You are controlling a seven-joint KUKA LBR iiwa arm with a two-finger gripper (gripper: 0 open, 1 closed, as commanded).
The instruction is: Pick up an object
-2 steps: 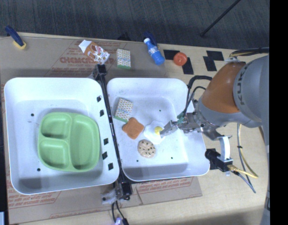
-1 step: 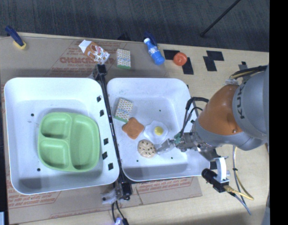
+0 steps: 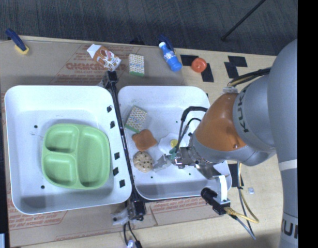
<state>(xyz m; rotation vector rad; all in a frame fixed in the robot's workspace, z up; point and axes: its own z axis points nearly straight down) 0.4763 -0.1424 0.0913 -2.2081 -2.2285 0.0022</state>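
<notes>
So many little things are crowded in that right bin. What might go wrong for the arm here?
The cookie and brown toast-like piece lie close together beside the gripper, so it may nudge one while reaching the other. The arm's bulk hangs low over the right bin, which could hide a failed pick.

1. You see a dark grey carpeted floor (image 3: 122,9) beyond the bench's far edge.
2. You see the bench top (image 3: 71,66) covered in tan cardboard with red print.
3. A thin dark rod (image 3: 252,12) crosses the floor at upper right.
</notes>
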